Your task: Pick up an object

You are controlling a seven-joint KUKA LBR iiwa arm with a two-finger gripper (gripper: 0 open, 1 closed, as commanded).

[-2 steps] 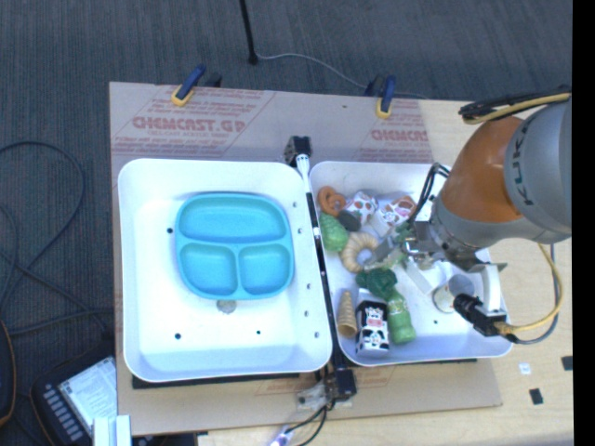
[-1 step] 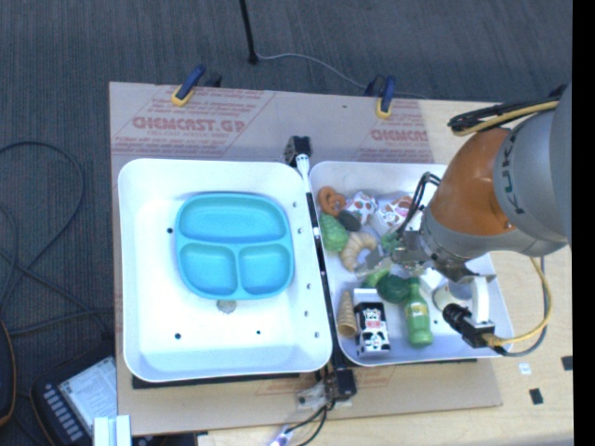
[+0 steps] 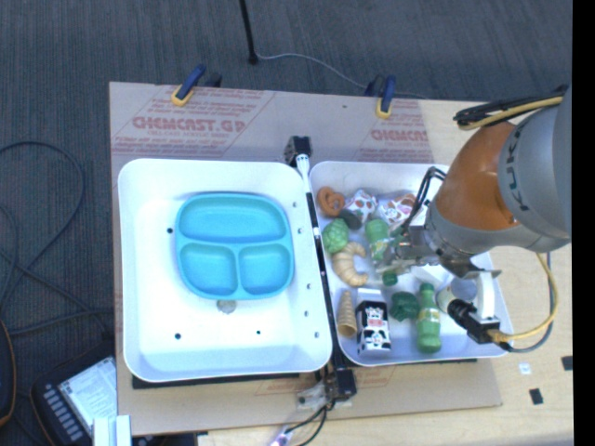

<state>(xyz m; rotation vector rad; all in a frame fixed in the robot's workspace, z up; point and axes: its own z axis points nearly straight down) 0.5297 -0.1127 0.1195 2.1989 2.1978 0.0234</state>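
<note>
The right bin holds several toy foods: a brown pretzel, a green broccoli piece, a tan croissant, a cone, a cow-print milk carton, a dark green pepper and a green bottle. My gripper is low in the middle of this bin, among small green pieces just right of the croissant. The grey and orange wrist covers the bin's right side.
The left bin carries a blue divided plate, with a small grey bit just in front of it. A black bar runs between the bins. Clamps hold the cardboard at the back.
</note>
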